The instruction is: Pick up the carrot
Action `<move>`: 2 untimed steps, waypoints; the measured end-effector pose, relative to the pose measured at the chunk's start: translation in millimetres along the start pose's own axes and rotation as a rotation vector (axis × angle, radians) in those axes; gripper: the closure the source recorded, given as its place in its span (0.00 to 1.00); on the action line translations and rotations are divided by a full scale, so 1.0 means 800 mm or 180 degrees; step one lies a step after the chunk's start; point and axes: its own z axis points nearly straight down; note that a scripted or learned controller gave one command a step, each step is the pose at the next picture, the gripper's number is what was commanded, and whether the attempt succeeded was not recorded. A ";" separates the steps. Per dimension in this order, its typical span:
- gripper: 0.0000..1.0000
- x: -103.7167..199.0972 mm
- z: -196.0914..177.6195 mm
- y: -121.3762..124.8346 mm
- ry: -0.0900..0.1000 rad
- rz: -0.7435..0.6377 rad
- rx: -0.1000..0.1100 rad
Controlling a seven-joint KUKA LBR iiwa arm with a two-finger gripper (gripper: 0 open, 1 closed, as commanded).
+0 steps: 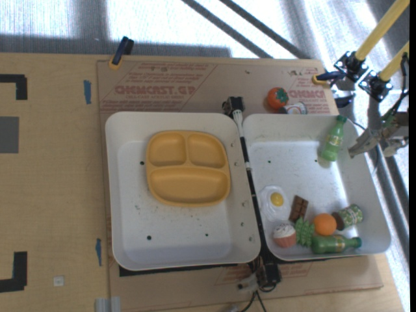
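Note:
The carrot (323,225), a short orange body with a green leafy top pointing left, lies near the front of the right bin (292,155). It sits between a dark green bottle (335,243) in front and a small green can (351,215) to its right. My gripper (359,149) hangs over the bin's right rim, well behind the carrot and just right of a light green bottle (332,139). Nothing is seen held in it.
A fried egg (275,199), a chocolate bar (298,208) and a cupcake (284,235) lie left of the carrot. The left bin (123,194) holds a yellow divided plate (188,167). A tomato (277,99) sits on the cardboard behind the bins. Yellow clamped rods (364,57) stand at the back right.

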 end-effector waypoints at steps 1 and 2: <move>0.00 -0.002 -0.040 -0.093 0.0004 0.1278 0.0007; 1.00 -0.002 -0.053 -0.092 -0.0001 0.1270 0.0003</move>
